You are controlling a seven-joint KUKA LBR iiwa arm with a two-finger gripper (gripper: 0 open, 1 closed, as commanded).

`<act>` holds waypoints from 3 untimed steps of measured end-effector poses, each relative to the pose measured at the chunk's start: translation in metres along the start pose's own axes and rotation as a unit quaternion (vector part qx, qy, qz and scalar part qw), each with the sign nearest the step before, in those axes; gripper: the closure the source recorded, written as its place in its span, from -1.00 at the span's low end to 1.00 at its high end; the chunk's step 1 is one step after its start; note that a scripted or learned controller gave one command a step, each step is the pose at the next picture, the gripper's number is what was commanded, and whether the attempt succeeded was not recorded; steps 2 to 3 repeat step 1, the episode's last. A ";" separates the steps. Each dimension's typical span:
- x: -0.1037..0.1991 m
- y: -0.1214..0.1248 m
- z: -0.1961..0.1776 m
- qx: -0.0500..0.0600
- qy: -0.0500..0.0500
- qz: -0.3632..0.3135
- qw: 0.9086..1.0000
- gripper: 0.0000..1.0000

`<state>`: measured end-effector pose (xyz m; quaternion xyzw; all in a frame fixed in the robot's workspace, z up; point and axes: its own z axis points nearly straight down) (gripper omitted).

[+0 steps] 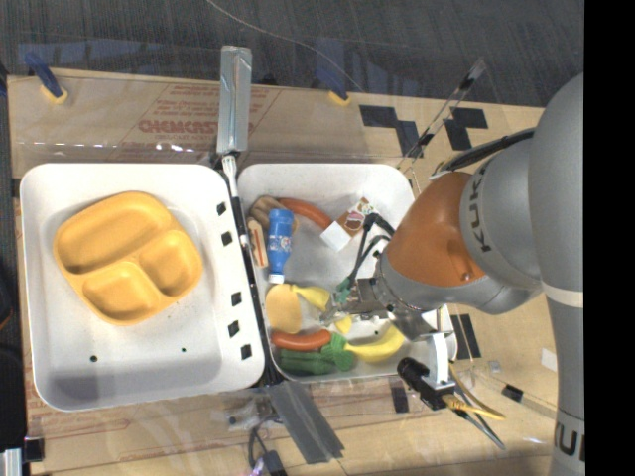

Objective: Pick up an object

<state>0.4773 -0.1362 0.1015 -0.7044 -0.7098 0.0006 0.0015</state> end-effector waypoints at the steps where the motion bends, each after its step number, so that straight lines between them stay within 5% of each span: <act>1: 0.094 0.022 -0.092 -0.003 0.001 0.040 0.999 1.00; 3: 0.094 0.022 -0.092 -0.003 0.001 0.040 0.999 1.00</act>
